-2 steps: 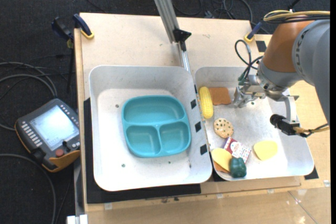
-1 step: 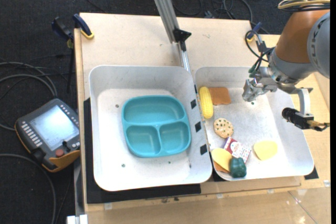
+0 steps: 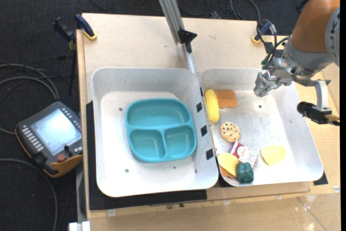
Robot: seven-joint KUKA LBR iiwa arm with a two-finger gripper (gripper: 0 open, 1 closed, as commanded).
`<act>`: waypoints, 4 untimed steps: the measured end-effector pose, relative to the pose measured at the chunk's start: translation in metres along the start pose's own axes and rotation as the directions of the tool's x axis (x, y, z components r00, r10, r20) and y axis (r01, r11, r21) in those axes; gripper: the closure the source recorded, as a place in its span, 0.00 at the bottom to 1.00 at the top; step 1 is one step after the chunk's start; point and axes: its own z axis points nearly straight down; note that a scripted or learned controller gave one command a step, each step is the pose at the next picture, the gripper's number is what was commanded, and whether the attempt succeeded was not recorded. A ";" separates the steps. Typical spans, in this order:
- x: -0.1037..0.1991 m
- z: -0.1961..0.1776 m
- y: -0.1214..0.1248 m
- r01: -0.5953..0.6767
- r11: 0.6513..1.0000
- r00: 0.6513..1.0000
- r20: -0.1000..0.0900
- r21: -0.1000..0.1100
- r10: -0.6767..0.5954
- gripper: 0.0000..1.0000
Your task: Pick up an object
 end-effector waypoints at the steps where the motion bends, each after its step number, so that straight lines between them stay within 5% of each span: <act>1: -0.003 -0.062 -0.004 0.000 1.000 1.000 0.001 -0.002 0.000 1.00; 4: 0.155 -0.042 -0.018 0.005 1.000 1.000 -0.003 0.008 -0.005 1.00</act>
